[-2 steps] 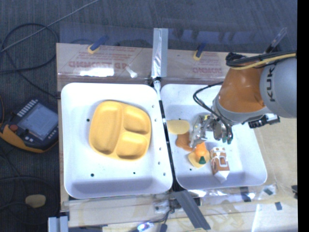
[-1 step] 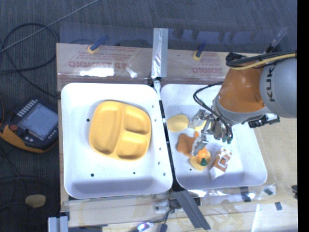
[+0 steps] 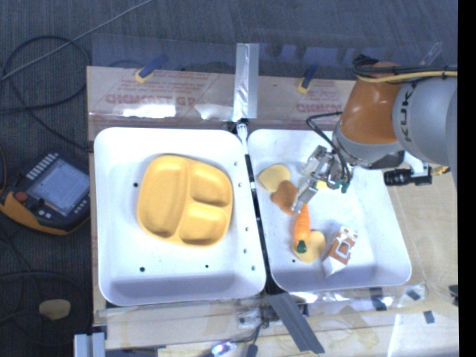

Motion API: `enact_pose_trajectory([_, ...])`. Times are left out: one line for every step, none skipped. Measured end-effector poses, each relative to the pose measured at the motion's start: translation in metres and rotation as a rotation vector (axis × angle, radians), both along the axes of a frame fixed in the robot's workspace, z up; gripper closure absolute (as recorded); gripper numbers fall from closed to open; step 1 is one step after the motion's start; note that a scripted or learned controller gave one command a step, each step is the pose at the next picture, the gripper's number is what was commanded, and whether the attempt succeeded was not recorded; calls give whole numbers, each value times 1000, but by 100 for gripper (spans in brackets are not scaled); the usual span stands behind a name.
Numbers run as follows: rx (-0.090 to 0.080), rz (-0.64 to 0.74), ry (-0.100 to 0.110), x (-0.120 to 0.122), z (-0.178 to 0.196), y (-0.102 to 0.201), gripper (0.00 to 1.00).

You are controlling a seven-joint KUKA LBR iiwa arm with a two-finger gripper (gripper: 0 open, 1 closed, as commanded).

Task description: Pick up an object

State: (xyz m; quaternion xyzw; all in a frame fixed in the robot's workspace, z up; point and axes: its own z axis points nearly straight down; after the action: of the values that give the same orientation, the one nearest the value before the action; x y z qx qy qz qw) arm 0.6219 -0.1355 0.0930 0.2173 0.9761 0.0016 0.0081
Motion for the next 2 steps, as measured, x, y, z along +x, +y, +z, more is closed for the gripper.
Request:
enact_pose_trajectory([4,-378,5,8,0,-13,0])
enact_pose_trajectory([4,-377,2,9,10,-12,100])
